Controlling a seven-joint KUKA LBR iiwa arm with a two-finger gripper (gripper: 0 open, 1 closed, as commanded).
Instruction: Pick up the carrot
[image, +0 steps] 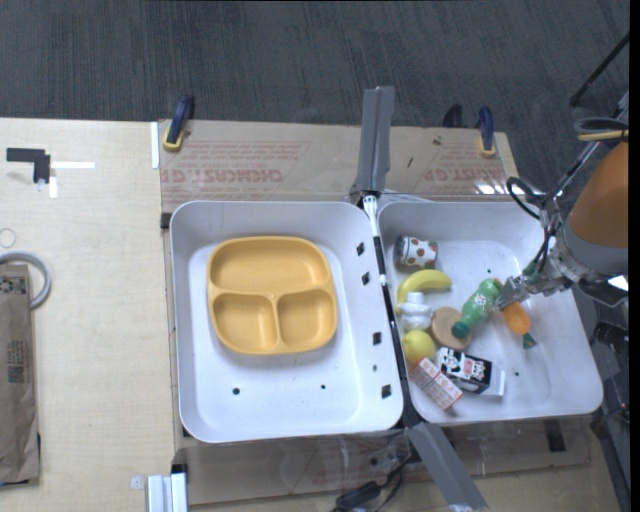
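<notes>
Two white bins sit side by side on the bench: left bin (190, 330) and right bin (560, 390), meeting at a central divider. Left bin holds a yellow three-compartment tray (271, 294), lying flat near its middle. Arm (600, 215) enters from the right, orange band above the wrist, and reaches down over the right bin's right half. Right bin contents, large to small: green bottle (476, 308) lying tilted near centre; banana (424, 283) to its left; black-and-white carton (466, 371) toward the front; red-and-white box (435, 385) touching the carton's left end; lemon (419, 346); small patterned can (416, 251) near the back. Carrot (518, 322), orange with green tip, lies just right of the bottle. Gripper (520, 291) sits directly above the carrot, beside the bottle's top. Opening of claw: cannot tell; nothing visibly held.
</notes>
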